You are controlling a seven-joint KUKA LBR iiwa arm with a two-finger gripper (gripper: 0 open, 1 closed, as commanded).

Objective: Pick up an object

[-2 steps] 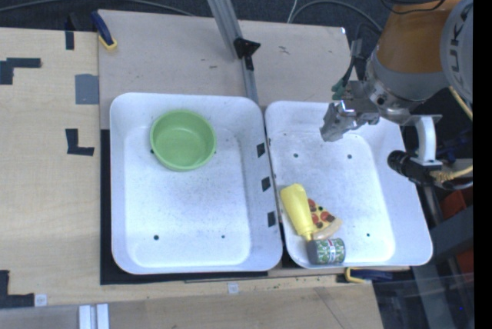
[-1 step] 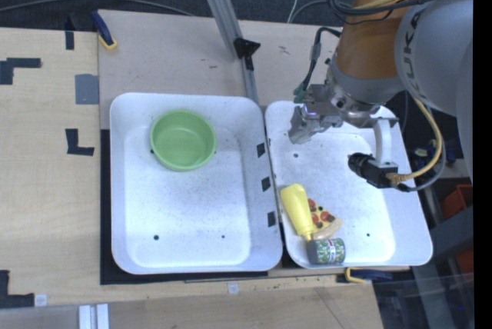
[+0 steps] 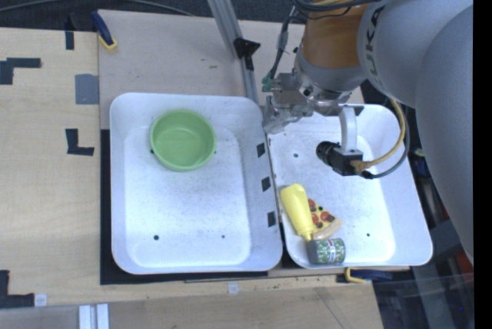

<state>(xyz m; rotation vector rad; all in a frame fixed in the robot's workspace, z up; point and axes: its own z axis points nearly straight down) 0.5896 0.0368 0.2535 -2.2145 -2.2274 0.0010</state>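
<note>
The gripper (image 3: 278,116) hangs over the right bin's (image 3: 400,243) upper-left corner. The yellow bottle (image 3: 297,210), pizza slice (image 3: 324,220) and can (image 3: 327,250) crowd its front-left edge.

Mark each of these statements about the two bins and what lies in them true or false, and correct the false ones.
1. The green bowl sits in the left bin. True.
2. The yellow bottle lies in the same bin as the bowl. False: it lies in the right bin, near that bin's front left corner.
3. A small can lies just in front of the yellow bottle. True.
4. The gripper hangs over the green bowl. False: it is over the back left of the right bin, near the divide between the bins.
5. The bowl lies upside down. False: its opening faces up.
</note>
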